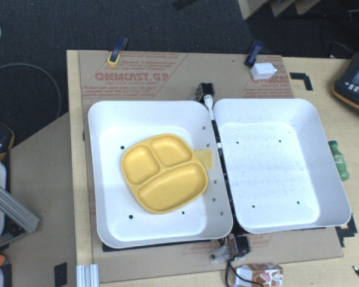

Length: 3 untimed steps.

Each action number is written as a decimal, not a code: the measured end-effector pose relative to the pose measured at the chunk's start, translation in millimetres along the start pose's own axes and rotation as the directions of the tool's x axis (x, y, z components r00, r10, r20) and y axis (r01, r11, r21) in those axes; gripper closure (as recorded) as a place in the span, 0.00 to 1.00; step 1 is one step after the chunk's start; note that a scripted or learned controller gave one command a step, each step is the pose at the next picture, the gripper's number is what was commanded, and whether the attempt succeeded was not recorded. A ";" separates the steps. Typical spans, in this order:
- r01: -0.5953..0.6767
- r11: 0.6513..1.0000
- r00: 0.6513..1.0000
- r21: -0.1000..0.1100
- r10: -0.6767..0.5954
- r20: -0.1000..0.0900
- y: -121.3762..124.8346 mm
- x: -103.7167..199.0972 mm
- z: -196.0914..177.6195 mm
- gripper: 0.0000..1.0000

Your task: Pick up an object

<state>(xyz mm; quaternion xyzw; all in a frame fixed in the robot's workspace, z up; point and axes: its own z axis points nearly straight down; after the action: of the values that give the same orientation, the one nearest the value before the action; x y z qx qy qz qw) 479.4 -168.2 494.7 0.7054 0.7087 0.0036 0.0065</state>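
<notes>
We are sitting at the pre-reach step: yellow divided plate (164, 173) lying in the left bin (102, 160), untouched; claw state we cannot tell; next move calls for descending onto its rim.

Illumination is even and overhead. The white bins (275, 160) appear bright, near overexposure, with soft shadows along their inner walls. The yellow tray (164, 172) shows mild sheen. Focus is slightly soft; surrounding floor (36, 17) is dim.

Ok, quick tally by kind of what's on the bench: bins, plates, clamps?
White bins: 2, left and right
Yellow divided plate: 1, in the left bin
Clamps at the far board edge: 2, yellow-tipped and blue
Total: 5
</notes>
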 end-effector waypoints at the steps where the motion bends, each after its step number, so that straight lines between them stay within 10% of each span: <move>1: -0.003 1.000 1.000 0.007 0.003 0.001 1.1 -1.8 -4.5 1.00; 2: -0.005 1.000 1.000 0.023 0.005 -0.007 -2.0 19.9 103.0 1.00; 3: 0.004 1.000 1.000 0.023 -0.004 -0.008 -2.4 108.9 168.6 1.00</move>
<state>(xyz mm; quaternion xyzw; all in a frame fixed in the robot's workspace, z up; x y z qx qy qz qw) 478.9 -60.0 325.6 0.7042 0.7100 -0.0017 -0.0043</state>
